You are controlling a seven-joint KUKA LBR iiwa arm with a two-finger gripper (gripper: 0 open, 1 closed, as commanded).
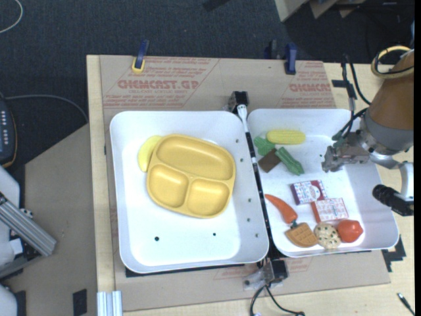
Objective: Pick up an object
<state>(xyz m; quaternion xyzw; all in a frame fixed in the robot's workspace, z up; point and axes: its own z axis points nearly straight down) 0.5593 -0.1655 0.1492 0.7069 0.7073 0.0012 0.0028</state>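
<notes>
Left white plastic bin [125, 196], centre-left of frame: holds a yellow three-compartment plastic tray [191, 175], upside facing camera, with a small yellow flat piece [146, 151] poking out from under its upper-left edge.

Right white plastic bin [388, 232], centre-right: toy food scattered in it. Upper part: yellow corn cob [285, 136], long axis roughly horizontal. Below it, a green block [264, 145], a brown block [269, 162] and a green pod-shaped piece [289, 160] lying diagonally. Lower part: orange-red chilli pepper [283, 208], diagonal; two small red-and-white printed boxes [308, 191] [331, 209]; a brown toast-like piece [302, 236]; a round cracker [326, 235]; a red tomato [350, 230].

Two-finger gripper [333, 160] sits at the right side of the right bin, mid-height, over bare bin floor. Can't tell from this angle whether the fingers are apart or together; nothing visibly between them.

Key relation: nearest candidates are the upper printed box, just below-left of the gripper, and the green pod, to its left at about the same height. Corn is up-left. Judgement: shortest move is down-left to the box.
</notes>
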